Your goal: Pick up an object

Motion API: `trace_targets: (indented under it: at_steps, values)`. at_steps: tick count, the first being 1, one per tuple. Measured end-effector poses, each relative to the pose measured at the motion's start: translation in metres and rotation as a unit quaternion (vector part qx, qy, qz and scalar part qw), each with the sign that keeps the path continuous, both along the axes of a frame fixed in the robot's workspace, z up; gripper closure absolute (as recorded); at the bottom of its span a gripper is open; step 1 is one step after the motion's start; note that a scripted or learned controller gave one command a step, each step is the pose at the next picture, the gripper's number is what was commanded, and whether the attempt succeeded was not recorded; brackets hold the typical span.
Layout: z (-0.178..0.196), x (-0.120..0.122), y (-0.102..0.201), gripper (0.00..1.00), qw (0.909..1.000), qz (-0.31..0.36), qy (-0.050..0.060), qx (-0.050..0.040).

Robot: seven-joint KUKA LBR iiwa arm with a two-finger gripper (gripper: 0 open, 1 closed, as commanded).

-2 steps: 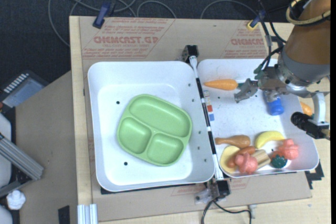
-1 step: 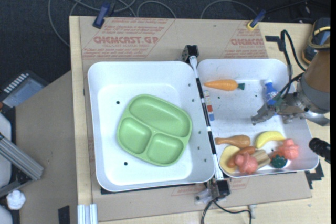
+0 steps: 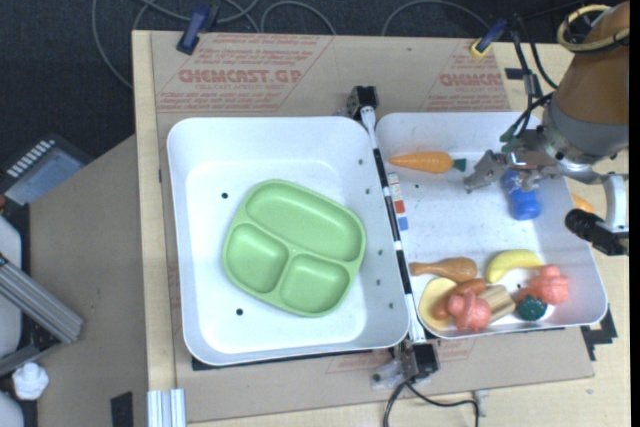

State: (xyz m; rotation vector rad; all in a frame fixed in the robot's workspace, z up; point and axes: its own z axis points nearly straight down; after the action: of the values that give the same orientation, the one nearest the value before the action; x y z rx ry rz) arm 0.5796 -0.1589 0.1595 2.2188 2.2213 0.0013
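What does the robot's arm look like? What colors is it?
The arm is thick and round, with a wide orange-brown band above a grey wrist. Its gripper is small, made of grey metal, with thin pointed fingers. Black cables run along it, and a black part sticks out lower on the side.

Red lettering reading "CHEMCAST G.P" runs across the brown protective sheet covering the bench, at its upper left; the same print repeats, partly cut off, at upper right. Smaller lines beneath it are illegible.
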Motion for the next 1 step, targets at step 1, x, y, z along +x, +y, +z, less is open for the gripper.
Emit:
trace_targets:
  at_steps: [1]
  values:
    - [-0.0648,-0.0764,-0.0217,0.0,1.0,-0.001,0.002,0.0005]
